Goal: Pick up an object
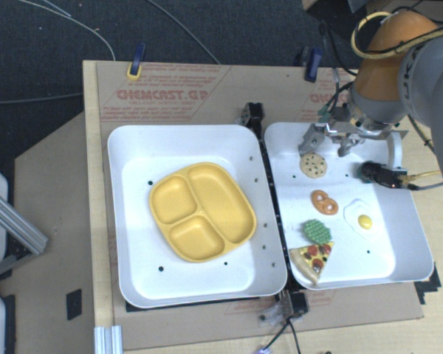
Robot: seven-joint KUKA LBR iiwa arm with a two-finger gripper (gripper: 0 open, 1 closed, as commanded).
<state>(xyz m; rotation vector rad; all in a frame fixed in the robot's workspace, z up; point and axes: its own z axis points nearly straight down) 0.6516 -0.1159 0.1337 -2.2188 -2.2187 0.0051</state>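
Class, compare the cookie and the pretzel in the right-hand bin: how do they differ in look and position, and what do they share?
The cookie is a solid pale disc with dark specks; the pretzel is orange-brown, twisted, with holes. The cookie lies nearer the far end of the right bin, close to the pincer; the pretzel lies farther from it, toward the bin's middle. Both are small toy foods lying flat in that bin.

Yellow tray (201, 211), white bins (125, 161), tan speckled cookie (313, 166), orange pretzel (325, 202), green broccoli (317, 231), white-and-yellow egg (359, 217).
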